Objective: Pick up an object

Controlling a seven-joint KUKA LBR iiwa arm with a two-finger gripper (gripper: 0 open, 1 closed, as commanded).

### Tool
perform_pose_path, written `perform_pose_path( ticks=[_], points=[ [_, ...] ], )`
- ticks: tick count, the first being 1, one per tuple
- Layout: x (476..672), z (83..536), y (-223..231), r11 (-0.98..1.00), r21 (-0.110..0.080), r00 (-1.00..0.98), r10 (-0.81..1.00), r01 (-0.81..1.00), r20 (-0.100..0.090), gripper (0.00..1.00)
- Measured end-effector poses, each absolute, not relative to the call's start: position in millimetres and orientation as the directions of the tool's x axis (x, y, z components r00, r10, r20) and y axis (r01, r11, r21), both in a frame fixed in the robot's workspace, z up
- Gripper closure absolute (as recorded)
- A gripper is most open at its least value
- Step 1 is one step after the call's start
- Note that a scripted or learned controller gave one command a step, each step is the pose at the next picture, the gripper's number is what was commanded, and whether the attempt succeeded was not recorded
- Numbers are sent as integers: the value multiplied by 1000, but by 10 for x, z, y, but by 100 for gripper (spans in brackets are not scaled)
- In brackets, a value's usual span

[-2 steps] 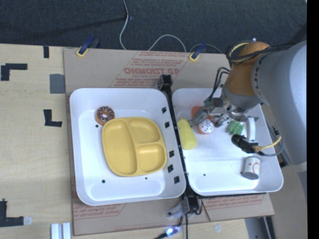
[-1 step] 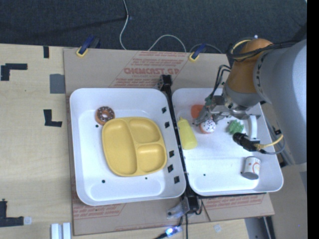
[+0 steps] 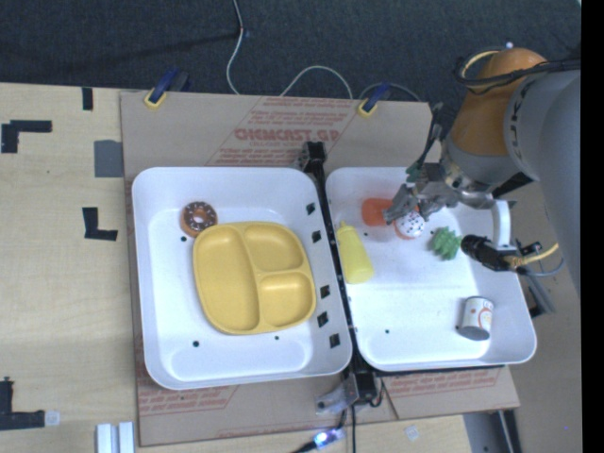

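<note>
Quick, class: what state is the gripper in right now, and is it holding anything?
Gripper: low in the right bin, over the white ball and beside the orange item; whether it is open, shut or holding cannot be told.

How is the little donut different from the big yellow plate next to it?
The donut is small, round and brown with a hole; the plate is far larger, plain yellow and split into three sections. The donut sits toward the far corner of the left bin, the plate near its middle. Both lie flat in that bin.

Grey arm [image 3: 557, 130], orange wrist band [image 3: 491, 102], cables alongside.
</note>
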State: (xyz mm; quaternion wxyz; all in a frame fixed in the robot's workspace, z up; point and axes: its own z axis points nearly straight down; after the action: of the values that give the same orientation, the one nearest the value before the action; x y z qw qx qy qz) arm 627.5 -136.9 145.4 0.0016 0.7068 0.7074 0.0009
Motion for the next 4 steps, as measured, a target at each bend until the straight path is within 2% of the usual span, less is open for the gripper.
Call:
perform_pose_path(
  ticks=[2,4],
  points=[
    [6200,2434,-1480,1,5,-1,1000,1000,-2,100],
    [6235,2291,-333,6,-3,-6,1000,1000,2,100]
  ],
)
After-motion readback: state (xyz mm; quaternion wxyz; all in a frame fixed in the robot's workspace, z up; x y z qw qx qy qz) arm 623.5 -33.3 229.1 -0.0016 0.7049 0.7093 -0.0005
